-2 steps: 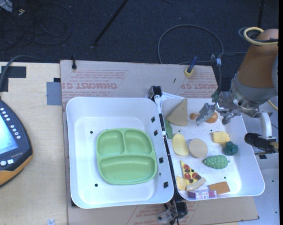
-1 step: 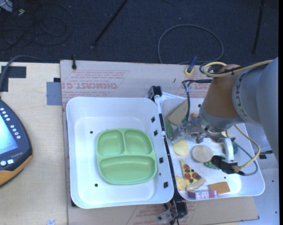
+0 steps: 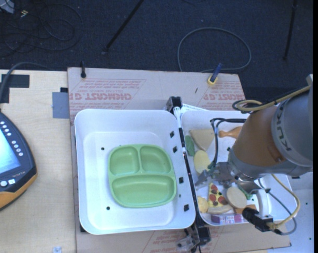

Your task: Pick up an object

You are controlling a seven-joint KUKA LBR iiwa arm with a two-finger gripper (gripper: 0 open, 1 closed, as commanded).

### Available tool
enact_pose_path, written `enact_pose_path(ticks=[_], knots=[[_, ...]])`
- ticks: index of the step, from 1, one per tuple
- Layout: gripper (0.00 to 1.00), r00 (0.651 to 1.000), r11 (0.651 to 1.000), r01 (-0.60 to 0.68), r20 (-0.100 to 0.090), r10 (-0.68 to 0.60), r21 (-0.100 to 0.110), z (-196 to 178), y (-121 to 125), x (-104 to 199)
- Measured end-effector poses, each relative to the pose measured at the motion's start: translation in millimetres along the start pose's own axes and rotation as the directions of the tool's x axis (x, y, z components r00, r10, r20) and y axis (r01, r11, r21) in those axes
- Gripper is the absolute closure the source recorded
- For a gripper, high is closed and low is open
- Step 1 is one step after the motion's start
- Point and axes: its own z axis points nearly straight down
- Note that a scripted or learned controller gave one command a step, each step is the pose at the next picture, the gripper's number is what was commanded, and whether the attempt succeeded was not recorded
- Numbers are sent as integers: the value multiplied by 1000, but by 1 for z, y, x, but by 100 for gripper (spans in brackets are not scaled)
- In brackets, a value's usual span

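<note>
1. The arm (image 3: pixel 269 141) reaches in from the right and hangs low over the right bin (image 3: pixel 193 121), its bulk covering much of that bin's middle and right part

2. The gripper (image 3: pixel 222 175) sits under the wrist amid the clutter; whether its fingers are apart or together I cannot tell, since the wrist and cabling hide them

3. Risk, as I judge it: the toy food is crowded together, so a descent here could land between pieces, nudge them aside or pinch two at once

4. Another risk: the loose cable (image 3: pixel 285 204) loops low near the bin's right edge and could drag across items

5. Candidate objects lie in the right bin: a pale yellow piece (image 3: pixel 201 159) just left of the gripper, a red-spotted slice (image 3: pixel 217 195) just below it, a round cream piece (image 3: pixel 236 196) beside that

6. Nothing is visibly held

7. The left bin (image 3: pixel 96 136) holds a green divided tray (image 3: pixel 142 175), well apart from the gripper, across the divider on the table (image 3: pixel 38 215)
</note>
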Motion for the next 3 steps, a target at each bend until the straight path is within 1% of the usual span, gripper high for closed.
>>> enact_pose_path(ticks=[1, 2, 3], knots=[[100, 1000, 1000, -2, -4, 2, -1, -11, 3, 0], [100, 1000, 1000, 10, 1, -10, -16, -138, 54, 49], [100, 1000, 1000, 2, 3, -2, -1, -98, 91, 26]])
